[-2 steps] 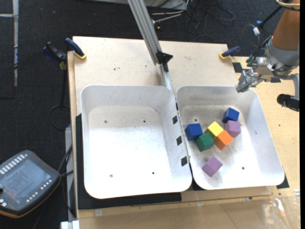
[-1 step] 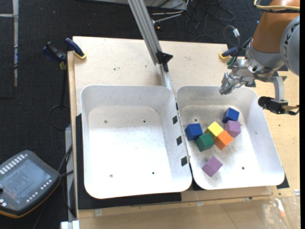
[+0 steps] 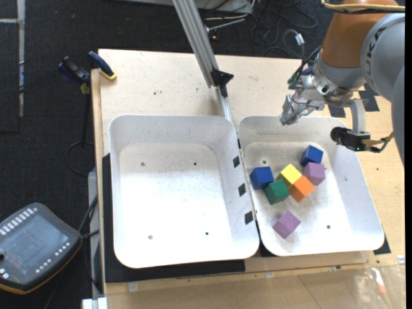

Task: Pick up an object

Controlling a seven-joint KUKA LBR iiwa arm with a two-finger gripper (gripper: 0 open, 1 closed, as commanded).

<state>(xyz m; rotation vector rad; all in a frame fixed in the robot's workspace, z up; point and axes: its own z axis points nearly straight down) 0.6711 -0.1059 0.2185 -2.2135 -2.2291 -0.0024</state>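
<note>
The pincer (image 3: 290,117) hangs over the far rim of the right bin (image 3: 360,198), toward one o'clock from the middle of the desk (image 3: 161,76); whether it is wide or narrow cannot be told from here, and nothing shows between its tips. All the blocks lie in the right bin, toward five o'clock from the pincer. A small blue cube (image 3: 312,154) sits nearest the arm, with a light purple cube (image 3: 314,172) touching it at six o'clock. A yellow cube (image 3: 291,173), an orange cube (image 3: 301,188) and a green cube (image 3: 277,191) crowd together in a cluster, and a larger blue cube (image 3: 261,177) sits at that cluster's nine o'clock. A second purple cube (image 3: 286,224) lies apart at six o'clock. The left bin (image 3: 122,172) sits beside the right one. A grey handheld controller (image 3: 32,246) lies off the desk at eight o'clock.
</note>
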